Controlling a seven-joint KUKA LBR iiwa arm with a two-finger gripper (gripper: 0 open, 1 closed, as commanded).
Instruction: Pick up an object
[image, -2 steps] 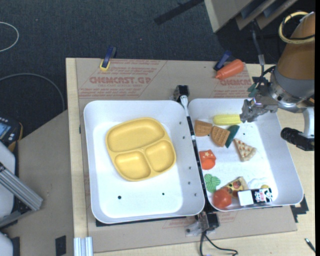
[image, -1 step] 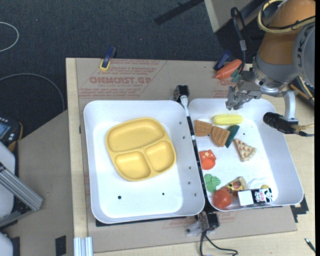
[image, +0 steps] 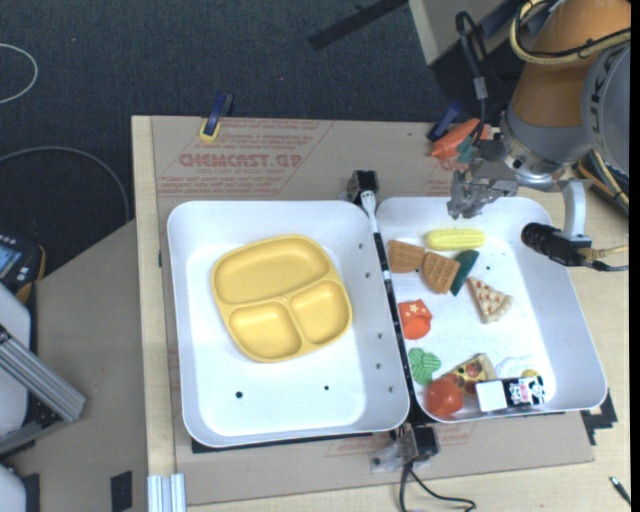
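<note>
Grey gripper (image: 466, 208): you can't tell its finger state, nothing seen held | step: approach, hovering at right bin's (image: 580, 330) far edge | corn (image: 454, 239) just below it | next: you descend squarely over corn, then close.

Dark carpet floor (image: 90, 60); cardboard-topped bench (image: 300, 160).

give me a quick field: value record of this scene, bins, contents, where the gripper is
left bin: holds a yellow divided plate
right bin: holds toy food
far end items: corn cob, waffle piece, brown bread piece
middle items: pizza slice, red pepper
near end items: tomato, green leafy piece, small black and white box
gripper: over the right bin's far edge, just above the corn cob
held object: none seen
</note>
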